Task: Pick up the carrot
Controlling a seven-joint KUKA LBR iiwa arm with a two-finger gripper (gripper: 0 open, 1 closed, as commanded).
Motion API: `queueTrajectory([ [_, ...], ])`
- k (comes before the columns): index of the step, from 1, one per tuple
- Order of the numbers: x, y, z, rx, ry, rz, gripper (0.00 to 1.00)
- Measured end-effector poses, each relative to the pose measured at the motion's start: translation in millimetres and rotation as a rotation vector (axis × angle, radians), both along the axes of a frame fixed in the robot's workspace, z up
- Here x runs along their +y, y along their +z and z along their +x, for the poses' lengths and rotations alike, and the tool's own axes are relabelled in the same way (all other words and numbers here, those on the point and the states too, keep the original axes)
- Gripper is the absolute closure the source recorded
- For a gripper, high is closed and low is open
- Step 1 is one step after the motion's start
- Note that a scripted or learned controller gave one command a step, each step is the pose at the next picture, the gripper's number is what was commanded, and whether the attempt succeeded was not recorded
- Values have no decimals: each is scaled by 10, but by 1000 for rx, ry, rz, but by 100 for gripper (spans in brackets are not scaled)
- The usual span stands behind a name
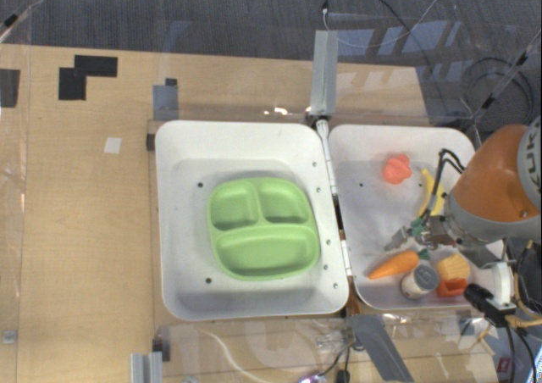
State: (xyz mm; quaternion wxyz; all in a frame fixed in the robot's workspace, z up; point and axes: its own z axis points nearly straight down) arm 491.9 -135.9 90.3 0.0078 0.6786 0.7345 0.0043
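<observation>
Orange tapered plastic carrot [394,266] lies just below-left of the claw [412,235]; we cannot tell its opening

Two bins sit side by side on the bench [76,229]. The left bin [178,203] holds a divided plate [263,228] at its middle. The right bin [364,152] holds everything else. The carrot [393,266] lies near that bin's front edge, tip toward the plate. Just right of the carrot stands a small can [418,281], with a block [454,268] right of the can. A round toy [396,169] lies well behind the carrot, toward the bin's back. The gripper [413,235] hangs just behind the carrot, and the arm [500,186] reaches in from the carrot's right
</observation>
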Motion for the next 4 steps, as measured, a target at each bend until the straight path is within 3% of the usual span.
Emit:
queueTrajectory([
  [1,490,3,8,-2,10,2,0],
  [2,265,328,-35,12,-89,5,0],
  [3,386,-3,-18,5,-106,4,0],
  [4,-186,166,-39,13,-55,4,0],
])
